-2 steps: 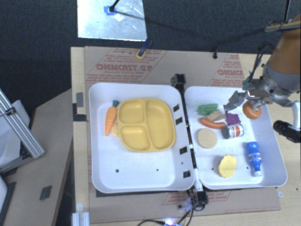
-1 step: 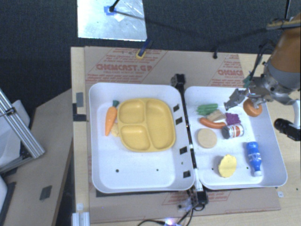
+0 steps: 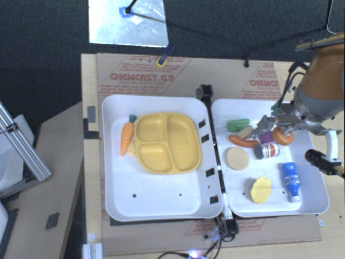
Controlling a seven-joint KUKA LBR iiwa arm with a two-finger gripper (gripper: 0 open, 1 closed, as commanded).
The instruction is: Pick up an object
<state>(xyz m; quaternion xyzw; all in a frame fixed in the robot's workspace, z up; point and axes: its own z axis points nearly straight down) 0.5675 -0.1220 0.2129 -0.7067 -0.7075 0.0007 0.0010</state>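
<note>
My gripper (image 3: pixel 268 127) hangs low over the upper middle of the right bin (image 3: pixel 318 198), on the grey arm with its orange band (image 3: pixel 329 74) coming in from the right. Directly under it lies a small purple object (image 3: pixel 267 138), with a silver can with a red label (image 3: pixel 268 150) just below that. An orange ring-shaped piece (image 3: pixel 284 137) sits to the gripper's right. To its left are a green vegetable (image 3: pixel 237 124) and a red sausage (image 3: pixel 243 141). The arm's shape hides how the gripper meets the purple object.
The right bin also holds a tan round disc (image 3: pixel 237 158), a yellow piece (image 3: pixel 261 190) and a blue bottle (image 3: pixel 291 181). In the left bin (image 3: pixel 116 198) lie a yellow divided plate (image 3: pixel 164 143) and a carrot (image 3: pixel 126 136). A black divider (image 3: pixel 213 144) separates the bins.
</note>
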